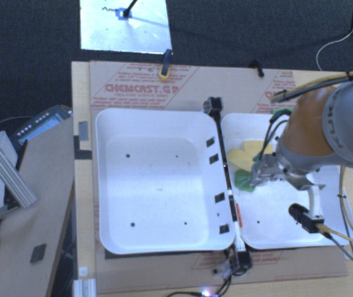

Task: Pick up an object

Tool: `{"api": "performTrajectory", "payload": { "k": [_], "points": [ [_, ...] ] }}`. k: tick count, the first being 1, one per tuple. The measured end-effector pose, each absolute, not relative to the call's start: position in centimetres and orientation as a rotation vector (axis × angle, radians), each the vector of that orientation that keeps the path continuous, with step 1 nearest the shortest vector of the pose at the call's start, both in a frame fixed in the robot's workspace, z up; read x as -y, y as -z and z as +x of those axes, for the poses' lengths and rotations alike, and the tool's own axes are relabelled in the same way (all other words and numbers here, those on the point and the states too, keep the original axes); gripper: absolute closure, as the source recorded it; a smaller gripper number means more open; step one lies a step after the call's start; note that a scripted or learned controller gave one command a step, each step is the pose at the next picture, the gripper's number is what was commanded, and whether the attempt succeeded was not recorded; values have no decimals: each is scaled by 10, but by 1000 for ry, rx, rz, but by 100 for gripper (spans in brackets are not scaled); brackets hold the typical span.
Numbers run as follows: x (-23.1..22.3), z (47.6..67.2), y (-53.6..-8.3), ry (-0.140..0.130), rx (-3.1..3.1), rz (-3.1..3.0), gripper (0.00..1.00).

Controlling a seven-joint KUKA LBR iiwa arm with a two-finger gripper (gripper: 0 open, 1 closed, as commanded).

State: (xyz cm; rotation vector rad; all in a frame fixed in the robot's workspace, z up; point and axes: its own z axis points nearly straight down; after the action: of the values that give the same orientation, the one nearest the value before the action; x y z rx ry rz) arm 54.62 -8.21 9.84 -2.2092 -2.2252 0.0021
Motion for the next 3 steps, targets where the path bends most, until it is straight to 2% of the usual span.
{"api": "performTrajectory", "payload": {
  "k": [1, 2, 3],
  "points": [
    [83, 629, -87, 11, 2237, -2223, 100],
    [120, 654, -346, 17, 2239, -2229, 100],
    [89, 634, -508, 22, 2243, -2224, 100]
  ]
}}
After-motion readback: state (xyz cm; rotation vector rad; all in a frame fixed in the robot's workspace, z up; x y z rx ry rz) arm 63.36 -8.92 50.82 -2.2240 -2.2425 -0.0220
